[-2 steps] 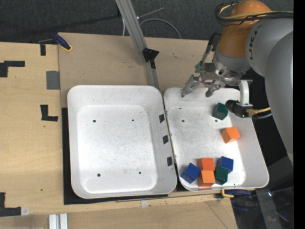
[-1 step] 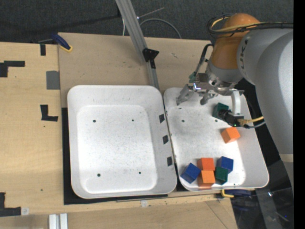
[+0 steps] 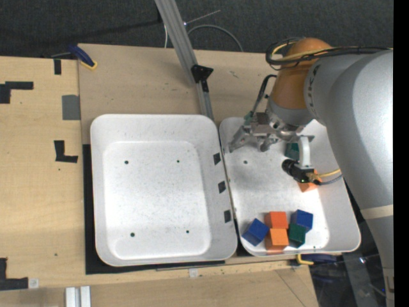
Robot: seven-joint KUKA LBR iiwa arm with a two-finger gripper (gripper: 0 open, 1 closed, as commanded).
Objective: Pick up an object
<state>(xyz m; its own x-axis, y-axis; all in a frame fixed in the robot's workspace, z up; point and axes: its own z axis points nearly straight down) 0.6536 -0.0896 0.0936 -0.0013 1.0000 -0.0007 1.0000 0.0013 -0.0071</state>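
Here I read the gripper [image 3: 250, 139] low over the right bin [image 3: 255, 190], at the bin's far left corner, close to the wall it shares with the left bin [image 3: 153, 190]. Its two metal fingers [image 3: 238, 141] stand spread apart with bare white floor between them; nothing is held.

The blocks sit in a tight cluster at the near end of the right bin, well apart from the gripper. Taking the right bin's near rim as my mark: the blue block [image 3: 255, 231] lies nearest the shared wall, tilted; two orange blocks [image 3: 277, 229] sit just beside it, one behind the other and touching; the green block [image 3: 296, 235] touches the near orange one on its other side; a second blue block [image 3: 303, 220] sits just behind the green.

Above the gripper I see the orange band [image 3: 291, 85] and the grey arm [image 3: 358, 120] covering the bin's right side. A small orange-tipped fitting [image 3: 305, 183] hangs over the bin near the arm; I cannot tell what it is.
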